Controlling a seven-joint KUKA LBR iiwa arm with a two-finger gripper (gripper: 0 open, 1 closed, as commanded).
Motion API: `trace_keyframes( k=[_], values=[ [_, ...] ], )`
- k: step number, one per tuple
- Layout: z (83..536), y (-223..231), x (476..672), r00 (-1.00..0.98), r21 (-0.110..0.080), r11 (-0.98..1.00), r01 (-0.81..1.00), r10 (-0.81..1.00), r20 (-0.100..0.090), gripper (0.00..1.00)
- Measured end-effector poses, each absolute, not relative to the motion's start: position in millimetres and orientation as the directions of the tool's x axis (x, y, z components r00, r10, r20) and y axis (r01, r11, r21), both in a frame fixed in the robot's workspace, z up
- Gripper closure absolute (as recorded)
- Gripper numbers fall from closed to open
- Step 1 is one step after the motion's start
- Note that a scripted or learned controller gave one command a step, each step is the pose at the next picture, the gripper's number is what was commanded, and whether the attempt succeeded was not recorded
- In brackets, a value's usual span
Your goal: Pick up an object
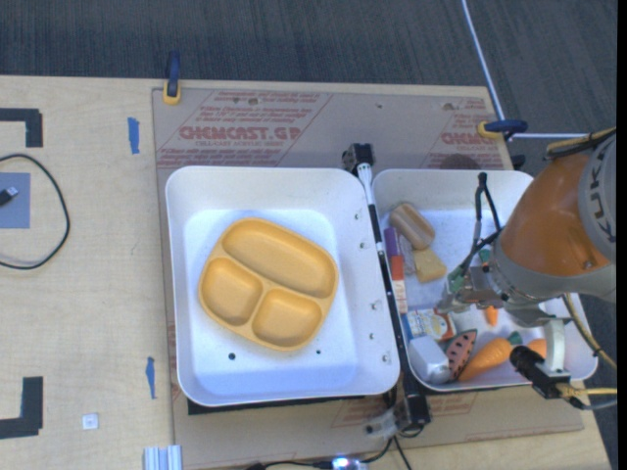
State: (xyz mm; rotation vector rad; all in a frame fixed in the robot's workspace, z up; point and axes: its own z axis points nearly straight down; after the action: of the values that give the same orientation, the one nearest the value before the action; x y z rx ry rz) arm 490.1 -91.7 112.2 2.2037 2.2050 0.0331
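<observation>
The right bin (431, 184) holds several small objects: a tan bread-roll piece (412, 225), a pale yellow cheese wedge (428, 264), an orange carrot (487, 357), a dark fish-like toy (460, 346) and coloured markers (396, 253) along its left wall. My gripper (468, 297) hangs over the middle of that bin, below the orange-banded wrist (554, 228), above small items near the carrot. The wrist body hides its fingertips. The left bin (196, 204) carries a yellow three-compartment plate (268, 282).
A brown cardboard sheet (323, 125) lies under both bins on the wooden bench. Blue clamps (503, 125) sit at its top corners. A black cable loop (39, 213) lies at the far left. A white cable (480, 37) runs up from the right bin.
</observation>
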Motion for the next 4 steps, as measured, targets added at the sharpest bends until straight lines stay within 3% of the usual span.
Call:
trace_keyframes(
  k=[1, 2, 4],
  values=[
    [112, -92, 490.1, -0.001, 0.032, 0.001, 0.999, 1.000, -0.002, 0.00],
    [122, -92, 491.7, 0.000, 0.037, 0.001, 0.999, 1.000, -0.003, 1.00],
    [143, -92, 495.4, -0.001, 0.048, 0.001, 0.999, 1.000, -0.006, 1.00]
  ],
)
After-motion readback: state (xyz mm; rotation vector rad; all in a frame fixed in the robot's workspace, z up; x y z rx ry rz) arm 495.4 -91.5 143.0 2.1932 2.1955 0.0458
